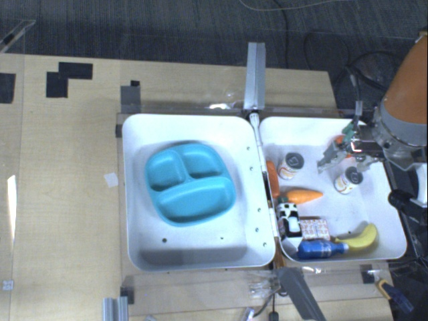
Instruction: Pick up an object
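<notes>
Nearest, along the right bin's front wall, lie a blue bottle, a banana and a patterned packet, tightly packed. Behind them sits a carrot, then 2 small jars, with bare floor around them. No label is readable. The gripper hovers over the far jar, apparently holding nothing; its opening can't be judged. The left bin holds 1 blue divided plate.
</notes>
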You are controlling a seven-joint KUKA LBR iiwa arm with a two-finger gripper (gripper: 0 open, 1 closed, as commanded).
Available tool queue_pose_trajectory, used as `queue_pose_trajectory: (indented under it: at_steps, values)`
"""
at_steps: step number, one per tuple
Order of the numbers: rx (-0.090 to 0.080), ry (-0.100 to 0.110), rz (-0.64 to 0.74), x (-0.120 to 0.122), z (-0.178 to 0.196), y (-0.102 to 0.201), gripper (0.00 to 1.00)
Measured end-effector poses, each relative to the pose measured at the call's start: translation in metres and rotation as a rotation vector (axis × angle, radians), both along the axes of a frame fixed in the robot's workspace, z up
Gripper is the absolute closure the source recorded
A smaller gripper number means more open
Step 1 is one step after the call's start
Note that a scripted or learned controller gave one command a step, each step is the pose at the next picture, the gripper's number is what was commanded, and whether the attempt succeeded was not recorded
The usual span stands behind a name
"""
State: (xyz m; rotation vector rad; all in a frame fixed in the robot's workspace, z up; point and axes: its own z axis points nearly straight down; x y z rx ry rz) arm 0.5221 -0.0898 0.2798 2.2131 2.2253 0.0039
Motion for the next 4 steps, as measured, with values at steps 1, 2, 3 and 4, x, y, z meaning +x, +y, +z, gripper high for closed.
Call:
queue_pose_trajectory:
  at_steps: [1, 2, 3, 4]
  values:
    - [-0.002, -0.003, 0.18, -0.02, -0.033, -0.054, 0.0]
    - [0.0, 0.001, 0.135, 0.013, -0.157, -0.005, 0.0]
    - [-0.004, -0.03, 0.317, 0.006, -0.182, -0.003, 0.0]
    - [-0.001, -0.003, 0.218, 0.052, -0.094, 0.02, 0.0]
